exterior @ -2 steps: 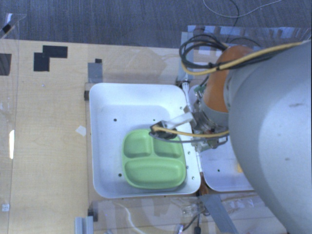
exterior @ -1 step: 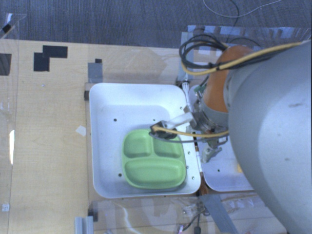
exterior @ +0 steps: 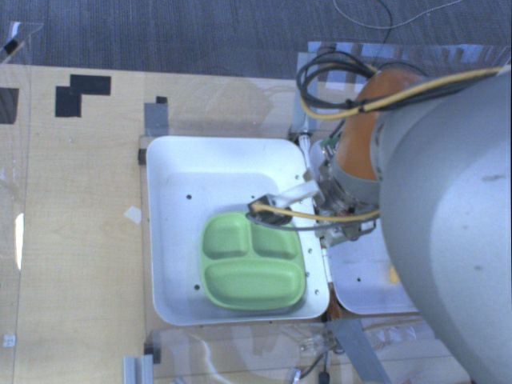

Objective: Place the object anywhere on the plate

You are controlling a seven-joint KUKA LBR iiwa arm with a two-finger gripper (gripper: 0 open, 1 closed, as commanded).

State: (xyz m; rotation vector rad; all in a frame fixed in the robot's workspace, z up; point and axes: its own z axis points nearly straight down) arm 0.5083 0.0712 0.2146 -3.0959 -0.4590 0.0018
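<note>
A green plate [exterior: 252, 262] with three compartments lies in the left white bin [exterior: 180, 214], toward its front right. My gripper [exterior: 320, 205] hangs over the wall between the two bins, just above and right of the plate's far right corner. The arm's body hides most of it. A small yellow object [exterior: 394, 274] peeks out in the right bin [exterior: 360, 290], at the edge of the arm.
The big grey arm covers most of the right bin. Pale wooden bench [exterior: 72, 238] spreads to the left, with black tape marks [exterior: 80, 93] at the back. Cables [exterior: 336, 74] loop behind the bins.
</note>
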